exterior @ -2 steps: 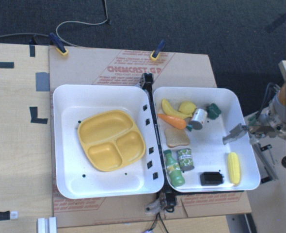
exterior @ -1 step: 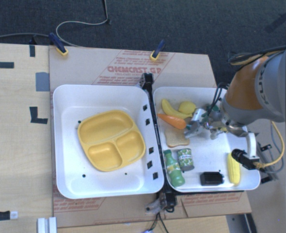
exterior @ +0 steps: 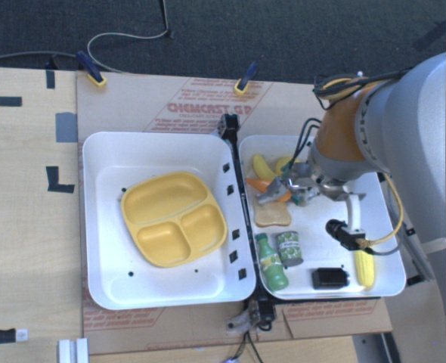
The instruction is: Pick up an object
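Claw (exterior: 277,191) low in right bin (exterior: 385,274), over carrot (exterior: 262,184) at toast's (exterior: 273,215) 12 o'clock. Claw opening: cannot tell. Nothing lifted yet; grasp and raise remain.

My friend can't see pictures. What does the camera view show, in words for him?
A grey robot arm's gripper reaches down into the right white bin, among toy food: a slice of toast, a green bottle, a green can, a corn cob and a small black box. The left white bin holds a yellow divided plate.
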You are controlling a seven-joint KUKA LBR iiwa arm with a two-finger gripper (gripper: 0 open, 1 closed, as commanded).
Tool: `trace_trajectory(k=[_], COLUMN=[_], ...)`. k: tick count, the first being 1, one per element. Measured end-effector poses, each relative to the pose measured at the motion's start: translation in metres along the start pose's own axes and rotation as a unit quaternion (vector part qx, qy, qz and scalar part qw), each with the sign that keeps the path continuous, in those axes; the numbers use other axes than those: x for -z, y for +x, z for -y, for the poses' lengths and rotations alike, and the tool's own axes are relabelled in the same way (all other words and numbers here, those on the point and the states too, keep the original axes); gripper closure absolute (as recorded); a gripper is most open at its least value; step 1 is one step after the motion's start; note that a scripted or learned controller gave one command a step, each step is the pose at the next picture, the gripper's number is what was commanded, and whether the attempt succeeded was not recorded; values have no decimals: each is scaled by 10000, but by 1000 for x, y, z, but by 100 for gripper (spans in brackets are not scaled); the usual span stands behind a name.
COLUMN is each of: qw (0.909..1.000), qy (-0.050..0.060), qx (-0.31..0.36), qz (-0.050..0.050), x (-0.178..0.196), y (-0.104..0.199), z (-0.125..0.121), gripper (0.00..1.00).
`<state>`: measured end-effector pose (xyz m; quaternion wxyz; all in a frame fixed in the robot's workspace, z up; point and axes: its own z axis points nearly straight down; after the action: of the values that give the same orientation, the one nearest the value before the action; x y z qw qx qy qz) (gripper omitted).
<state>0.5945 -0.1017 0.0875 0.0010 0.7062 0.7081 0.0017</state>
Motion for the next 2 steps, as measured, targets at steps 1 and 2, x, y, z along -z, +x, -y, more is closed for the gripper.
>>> trace_trajectory(k=[1,2], qw=[9996,9996], qy=[263,271], qx=[-64,-37], qz=[-32,-100], x=[-4,-4], y=[3,-25], z=[-63,-66], gripper=[0,0])
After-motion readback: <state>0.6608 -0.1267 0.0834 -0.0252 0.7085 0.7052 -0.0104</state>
